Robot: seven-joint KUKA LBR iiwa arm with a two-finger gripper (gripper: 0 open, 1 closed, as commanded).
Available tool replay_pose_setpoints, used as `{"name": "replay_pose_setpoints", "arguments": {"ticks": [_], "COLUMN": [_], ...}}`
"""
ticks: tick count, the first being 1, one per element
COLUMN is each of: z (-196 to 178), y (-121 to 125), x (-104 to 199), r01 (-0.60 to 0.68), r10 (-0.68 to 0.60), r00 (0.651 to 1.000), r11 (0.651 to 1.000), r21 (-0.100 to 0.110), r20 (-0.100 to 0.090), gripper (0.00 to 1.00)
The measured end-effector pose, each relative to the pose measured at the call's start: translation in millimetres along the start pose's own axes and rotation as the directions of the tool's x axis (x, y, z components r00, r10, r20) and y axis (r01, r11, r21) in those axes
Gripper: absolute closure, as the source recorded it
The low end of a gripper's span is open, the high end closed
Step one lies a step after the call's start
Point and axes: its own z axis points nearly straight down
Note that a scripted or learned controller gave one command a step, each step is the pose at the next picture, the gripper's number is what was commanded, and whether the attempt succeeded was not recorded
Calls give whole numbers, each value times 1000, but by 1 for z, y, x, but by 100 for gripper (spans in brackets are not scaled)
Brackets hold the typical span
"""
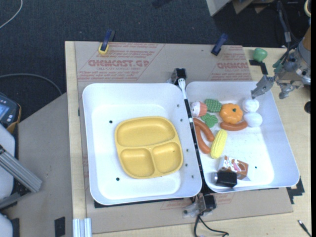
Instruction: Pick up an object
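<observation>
Orange and round, a toy pumpkin (231, 112) sits in the right bin (270, 149) among other toy food. Two white balls (252, 111) lie just beside it. A yellow corn cob (218, 143), a long sausage (203, 134) and bumpy green pieces (213, 104) are close by, and a black block (226, 178) lies near the front edge. The gripper (270, 94) hangs over the bin's far corner. Its fingers (261, 87) are spread apart with nothing between them. The left bin (98, 107) holds a smooth yellow plate (148, 146) with three parts. Both bins rest on a brown desk (148, 58) with red letters. Dark carpet (49, 14) lies around it.
</observation>
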Motion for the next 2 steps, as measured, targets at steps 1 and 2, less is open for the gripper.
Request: {"name": "replay_pose_setpoints", "arguments": {"ticks": [1,2], "z": [-9,46], "y": [3,-7], "x": [1,1], "r01": [3,3], "r10": [-3,-3], "r00": [1000,1000], "r11": [1000,1000], "r21": [-14,-8], "r20": [4,2], "gripper": [0,0]}}
